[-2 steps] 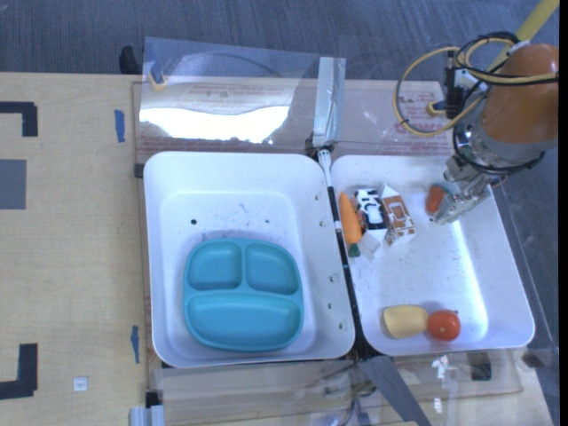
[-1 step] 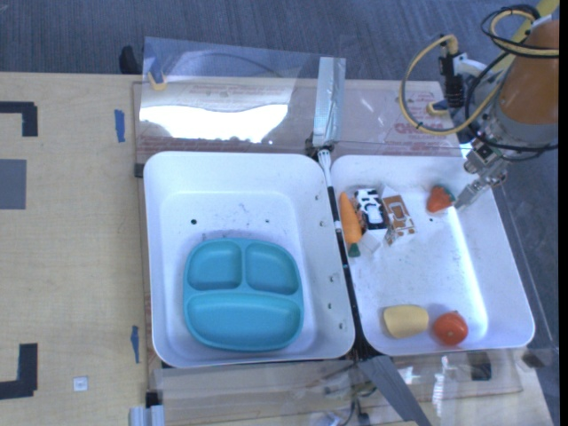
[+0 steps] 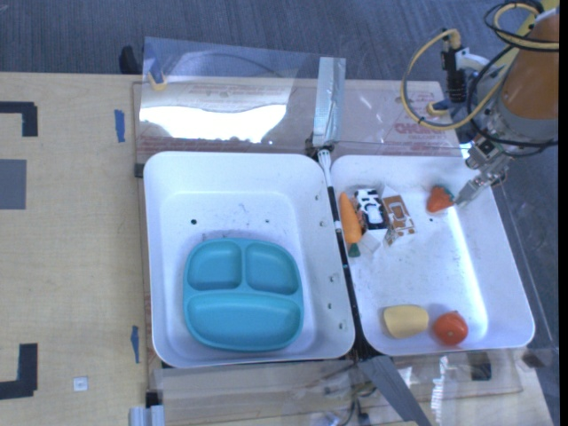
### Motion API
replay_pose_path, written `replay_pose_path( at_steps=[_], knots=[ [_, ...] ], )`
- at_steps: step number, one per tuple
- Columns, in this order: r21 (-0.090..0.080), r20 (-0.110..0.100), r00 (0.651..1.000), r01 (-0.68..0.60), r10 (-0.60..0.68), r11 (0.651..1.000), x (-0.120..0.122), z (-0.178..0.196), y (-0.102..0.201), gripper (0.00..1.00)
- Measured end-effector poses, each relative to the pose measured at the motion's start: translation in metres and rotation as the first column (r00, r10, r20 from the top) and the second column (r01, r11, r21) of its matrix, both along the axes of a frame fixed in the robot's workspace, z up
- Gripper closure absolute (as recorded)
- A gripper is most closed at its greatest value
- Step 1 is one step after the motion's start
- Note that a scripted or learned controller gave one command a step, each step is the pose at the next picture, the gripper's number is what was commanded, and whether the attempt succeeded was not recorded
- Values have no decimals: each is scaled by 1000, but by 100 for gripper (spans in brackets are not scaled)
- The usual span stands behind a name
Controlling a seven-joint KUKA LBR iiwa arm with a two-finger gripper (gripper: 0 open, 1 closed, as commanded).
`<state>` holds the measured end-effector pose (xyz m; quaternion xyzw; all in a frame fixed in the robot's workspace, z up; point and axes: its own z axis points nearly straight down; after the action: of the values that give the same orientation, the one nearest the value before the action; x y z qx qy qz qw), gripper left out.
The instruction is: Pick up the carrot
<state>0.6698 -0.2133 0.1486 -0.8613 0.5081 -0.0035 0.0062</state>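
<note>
The carrot (image 3: 351, 219) is a small orange piece with a green tip. It lies lengthwise against the left wall of the right bin (image 3: 506, 264), near the back. My gripper (image 3: 473, 187) hangs over the back right corner of that bin, well to the right of the carrot. Its tip is right next to a small orange-red piece (image 3: 438, 200). Nothing shows held in it.
Just right of the carrot lie a black-and-white toy (image 3: 371, 208) and a brown packet (image 3: 398, 216). A yellow piece (image 3: 405, 320) and a red tomato (image 3: 451, 328) rest at the right bin's front. The left bin (image 3: 169, 193) bears a teal divided plate (image 3: 241, 293).
</note>
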Motion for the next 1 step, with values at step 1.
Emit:
replay_pose_path(
  at_steps=[1],
  knots=[
    [-3,-10,954,298,-298,955,-1,-62,22,100]
  ],
)
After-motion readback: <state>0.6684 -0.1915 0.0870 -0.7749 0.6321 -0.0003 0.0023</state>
